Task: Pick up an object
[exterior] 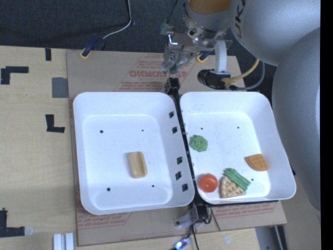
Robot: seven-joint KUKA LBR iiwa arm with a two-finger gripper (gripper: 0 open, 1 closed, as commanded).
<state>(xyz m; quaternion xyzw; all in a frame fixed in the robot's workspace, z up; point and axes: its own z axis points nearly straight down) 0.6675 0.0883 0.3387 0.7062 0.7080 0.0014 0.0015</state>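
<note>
— Where's the gripper (174, 62) now?

— Up at the far edge, above the seam between the two bins, over the cardboard and not inside either one. I can't tell how it's set, and I see nothing in it.

— And what's there to pick?

— The bread roll (137, 164) lies alone in the left bin (86, 108), long axis running near to far. The right bin (260, 108) holds a green clump (198, 142), a tomato (208, 182), a wedge (230, 187) and an orange piece (256, 162).

— Nearest?

— I'd say the green clump; everything lies toward us from the gripper.
</note>
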